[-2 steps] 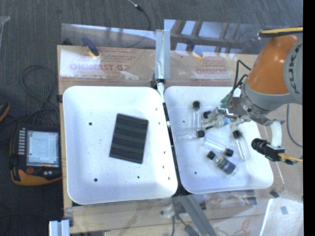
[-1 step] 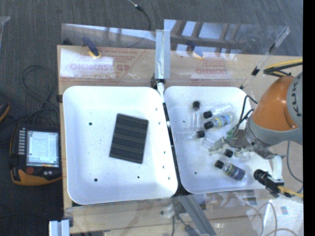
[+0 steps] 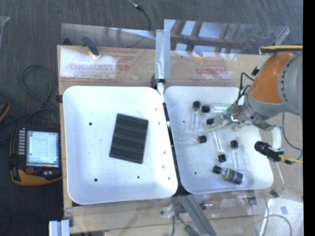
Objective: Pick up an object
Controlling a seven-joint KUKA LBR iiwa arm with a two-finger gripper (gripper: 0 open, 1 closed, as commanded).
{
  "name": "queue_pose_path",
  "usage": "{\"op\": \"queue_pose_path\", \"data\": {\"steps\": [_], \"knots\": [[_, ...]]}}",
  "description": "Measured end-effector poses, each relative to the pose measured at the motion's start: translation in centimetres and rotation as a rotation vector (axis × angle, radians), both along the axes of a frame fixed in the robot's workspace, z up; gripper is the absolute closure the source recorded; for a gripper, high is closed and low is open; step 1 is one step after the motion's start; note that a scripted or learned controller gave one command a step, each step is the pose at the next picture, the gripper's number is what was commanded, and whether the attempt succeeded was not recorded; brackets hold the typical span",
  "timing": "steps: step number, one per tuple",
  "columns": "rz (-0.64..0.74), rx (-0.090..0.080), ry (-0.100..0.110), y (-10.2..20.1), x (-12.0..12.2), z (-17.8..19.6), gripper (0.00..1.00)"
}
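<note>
My gripper [image 3: 227,118] is down in the upper right part of the right bin [image 3: 189,181], among several clear vials with black caps. One vial [image 3: 196,113] lies just left of it, and another vial [image 3: 217,142] lies below it. A dark cylinder with a yellowish band [image 3: 232,175] rests near the bin's front edge. A black ribbed rectangular pad [image 3: 129,138] lies in the middle of the left bin [image 3: 78,181]. The arm's orange band [image 3: 268,82] hangs over the right bin's far right corner and hides part of it.
A teach pendant [image 3: 35,154] with cables sits on the floor to the left of the bench. A clear plastic wall [image 3: 113,58] stands behind both bins. A black fitting with a yellow tip [image 3: 268,150] sticks out at the right bin's right rim.
</note>
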State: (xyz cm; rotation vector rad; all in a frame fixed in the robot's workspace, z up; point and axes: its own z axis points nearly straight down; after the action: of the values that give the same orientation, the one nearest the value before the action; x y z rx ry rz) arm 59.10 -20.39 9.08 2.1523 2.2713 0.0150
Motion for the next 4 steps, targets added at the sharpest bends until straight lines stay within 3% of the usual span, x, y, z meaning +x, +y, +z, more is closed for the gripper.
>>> {"op": "queue_pose_path", "data": {"steps": [1,2,3,4], "knots": [[0.012,0.007,-0.004,-1.1,-4.3,0.3,0.0],[0.044,0.005,0.001,-1.0,5.4,0.0,0.0],[0.044,-0.002,0.004,-1.3,5.2,1.0,1.0],[0.045,0.0,0.005,-1.1,5.3,0.9,0.0]]}}
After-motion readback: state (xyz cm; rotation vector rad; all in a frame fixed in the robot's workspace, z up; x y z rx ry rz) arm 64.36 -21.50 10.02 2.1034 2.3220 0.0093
